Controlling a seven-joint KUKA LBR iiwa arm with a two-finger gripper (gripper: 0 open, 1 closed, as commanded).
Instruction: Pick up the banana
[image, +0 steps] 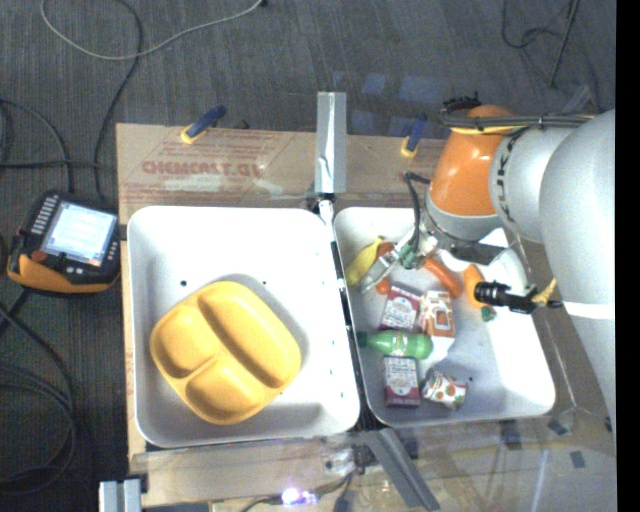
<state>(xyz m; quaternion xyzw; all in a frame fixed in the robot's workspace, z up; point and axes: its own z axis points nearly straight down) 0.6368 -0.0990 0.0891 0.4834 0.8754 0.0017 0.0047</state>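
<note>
Banana (362, 262) just left of pincer (400, 258).

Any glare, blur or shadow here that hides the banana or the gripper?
Camera view: soft overall; the white bins glare mildly; the banana stays readable at the right bin's upper left; the gripper beside it is small and shaded under the arm, fingers unreadable.

Faint red print on the cardboard sheet

The cardboard sheet (225, 170) at the upper middle of the frame, lying under the far edges of the bins, carries a line of pale red capital letters; the word looks like it starts "CHEM", but the rest is too washed out to read. The small cartons (400, 308) in the right bin bear printing too small to make out.
</note>
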